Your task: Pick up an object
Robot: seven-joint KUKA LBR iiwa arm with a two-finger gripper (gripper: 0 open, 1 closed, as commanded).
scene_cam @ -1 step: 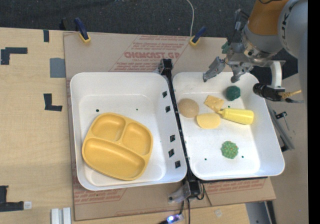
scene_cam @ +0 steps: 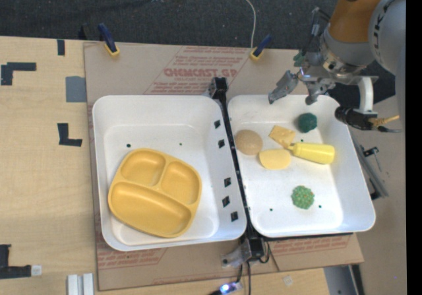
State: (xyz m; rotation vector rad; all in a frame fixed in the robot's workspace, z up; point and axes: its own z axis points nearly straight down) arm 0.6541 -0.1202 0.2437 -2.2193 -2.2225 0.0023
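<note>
My end effector hangs spread and empty above the right bin's far edge; yellow plastic corn-like cylinder lies lengthwise left-right.

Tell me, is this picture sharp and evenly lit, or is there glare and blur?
Camera view: lighting is soft and even; the yellow divided tray casts only a faint shadow in the left bin; the right bin looks bright white without harsh glare; the gripper looks slightly soft, the small food toys fairly crisp.

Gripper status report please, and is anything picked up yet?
Gripper open, holding nothing, above right white bin far edge. Dark green round toy nearest, untouched. Nothing in the way.
</note>
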